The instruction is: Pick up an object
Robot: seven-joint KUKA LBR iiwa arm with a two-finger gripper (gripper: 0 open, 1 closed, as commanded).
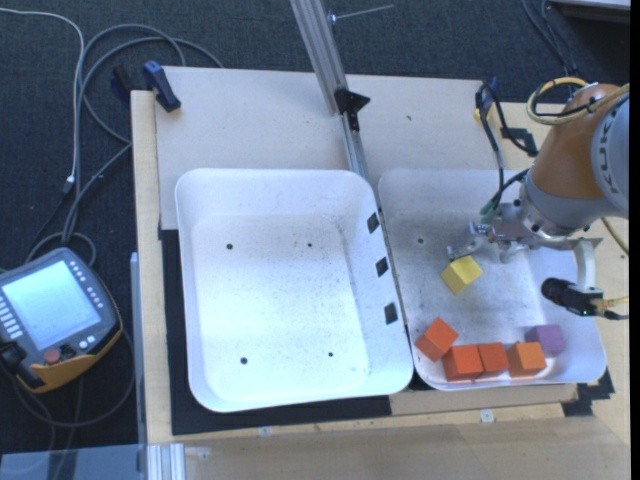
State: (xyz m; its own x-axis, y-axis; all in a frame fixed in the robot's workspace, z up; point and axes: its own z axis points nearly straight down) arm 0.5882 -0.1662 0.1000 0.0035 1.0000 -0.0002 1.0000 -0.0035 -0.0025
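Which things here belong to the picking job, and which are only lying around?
For the job:
tool
yellow block
orange blocks
purple block
right bin

Lying about:
left bin
pendant
blue clamp
cables

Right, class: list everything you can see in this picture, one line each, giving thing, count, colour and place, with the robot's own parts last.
Bins: 2, white, side by side on the bench.
Yellow block: 1, middle of the right bin, just below the hand.
Orange blocks: 4, along the near edge of the right bin.
Purple block: 1, near right corner of the right bin, beside the orange row.
Pendant: 1, grey and orange, on the floor left of the bench.
Clamp: 1, blue, far left corner of the bench.
Arm: 1, grey with orange band, over the right bin.
Hand: 1, above the yellow block.
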